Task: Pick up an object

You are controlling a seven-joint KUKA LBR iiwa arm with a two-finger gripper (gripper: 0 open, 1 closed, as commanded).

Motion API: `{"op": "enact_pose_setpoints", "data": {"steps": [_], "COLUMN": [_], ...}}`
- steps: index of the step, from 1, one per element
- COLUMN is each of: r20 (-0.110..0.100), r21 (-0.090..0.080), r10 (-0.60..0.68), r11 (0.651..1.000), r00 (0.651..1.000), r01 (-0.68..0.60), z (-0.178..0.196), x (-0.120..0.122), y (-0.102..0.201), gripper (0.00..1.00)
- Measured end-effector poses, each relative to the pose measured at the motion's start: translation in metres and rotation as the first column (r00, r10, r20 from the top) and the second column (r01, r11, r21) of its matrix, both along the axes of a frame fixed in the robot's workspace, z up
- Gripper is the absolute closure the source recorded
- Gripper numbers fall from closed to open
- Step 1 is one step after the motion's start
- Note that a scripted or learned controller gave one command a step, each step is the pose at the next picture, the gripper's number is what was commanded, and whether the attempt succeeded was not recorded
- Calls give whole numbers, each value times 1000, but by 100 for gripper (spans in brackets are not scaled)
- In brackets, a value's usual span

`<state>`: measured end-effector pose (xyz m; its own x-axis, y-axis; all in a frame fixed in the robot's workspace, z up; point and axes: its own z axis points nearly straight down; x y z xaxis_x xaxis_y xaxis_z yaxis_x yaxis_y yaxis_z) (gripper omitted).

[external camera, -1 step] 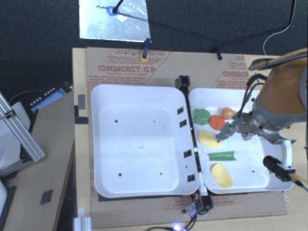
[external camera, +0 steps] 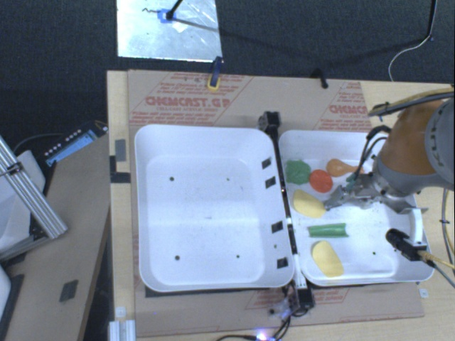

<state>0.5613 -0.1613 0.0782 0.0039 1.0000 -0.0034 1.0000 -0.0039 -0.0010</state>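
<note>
Your gripper (external camera: 333, 202) sits low in the right bin (external camera: 355, 272), just beside the yellow piece (external camera: 308, 204). You cannot tell its fingers' state.

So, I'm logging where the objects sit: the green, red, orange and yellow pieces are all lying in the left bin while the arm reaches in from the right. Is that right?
Not quite. The camera view shows them in the right bin: the green leafy piece, red piece, orange piece, two yellow pieces and green stick. The arm does reach in from the right.
</note>
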Motion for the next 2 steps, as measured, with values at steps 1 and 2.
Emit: {"op": "enact_pose_setpoints", "data": {"steps": [1, 2], "r20": [9, 7], "r21": [4, 3], "r10": [14, 9], "r11": [1000, 1000], "r00": [1000, 1000], "r01": [-14, -9], "z": [8, 18], "x": [68, 66], "y": [48, 45], "gripper": [0, 100]}}
